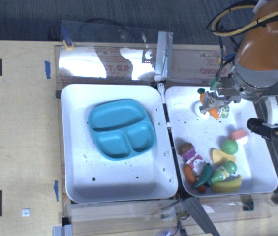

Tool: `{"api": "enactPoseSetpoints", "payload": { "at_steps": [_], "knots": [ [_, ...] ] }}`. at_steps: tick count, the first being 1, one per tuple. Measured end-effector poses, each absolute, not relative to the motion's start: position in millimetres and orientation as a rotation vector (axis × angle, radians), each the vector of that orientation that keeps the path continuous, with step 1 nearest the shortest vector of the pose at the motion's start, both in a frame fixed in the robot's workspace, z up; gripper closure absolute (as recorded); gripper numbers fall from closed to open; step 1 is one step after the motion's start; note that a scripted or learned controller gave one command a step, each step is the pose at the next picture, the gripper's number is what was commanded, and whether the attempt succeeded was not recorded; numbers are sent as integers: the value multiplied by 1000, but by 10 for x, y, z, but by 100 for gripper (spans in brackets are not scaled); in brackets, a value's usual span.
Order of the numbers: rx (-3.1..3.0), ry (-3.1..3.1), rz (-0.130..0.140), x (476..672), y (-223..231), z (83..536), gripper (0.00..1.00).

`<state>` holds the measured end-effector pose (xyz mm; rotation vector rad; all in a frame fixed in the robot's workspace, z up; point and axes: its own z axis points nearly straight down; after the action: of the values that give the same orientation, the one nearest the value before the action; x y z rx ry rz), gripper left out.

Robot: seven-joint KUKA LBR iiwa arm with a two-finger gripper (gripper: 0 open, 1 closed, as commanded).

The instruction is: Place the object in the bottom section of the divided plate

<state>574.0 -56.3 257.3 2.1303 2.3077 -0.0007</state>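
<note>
The claw (216,101) hangs over the far part of the right bin (266,181), and I cannot tell whether it is open, closed or gripping. Right at its tip sits a small orange-and-white toy (208,106) with a touch of green, resting on or just above the bin floor; whether the claw touches it is not clear. If this is the object to move, it looks like light, hard moulded plastic: stiff, smooth and likely slippery, not fragile. Its shape is lumpy, so a hold across its narrowest middle part would probably be the surest.

Nearer the camera than the claw, well apart from it, lies a heap of toy food: a green ball (230,146), a yellow wedge (221,156), a pink block (239,135) and a banana (227,183), all crowded together.

To the claw's left, across the bin wall, the left bin (75,176) holds the blue divided plate (121,128). Its bottom section is one of the two small ones on the near side. The bins' white floors look smooth and slick, so a dropped toy may skid. There is ample room around the plate.
</note>
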Motion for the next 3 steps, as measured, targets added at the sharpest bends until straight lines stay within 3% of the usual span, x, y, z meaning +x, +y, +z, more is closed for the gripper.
{"api": "enactPoseSetpoints", "payload": {
  "at_steps": [1, 2, 3],
  "knots": [
    [2185, 2263, -5, 6510, 67, 1996, 100],
    [2087, 2352, 1, 6491, 1127, 1848, 100],
    [2091, 2345, 0, 6500, 1091, 1859, 0]
  ]
}}
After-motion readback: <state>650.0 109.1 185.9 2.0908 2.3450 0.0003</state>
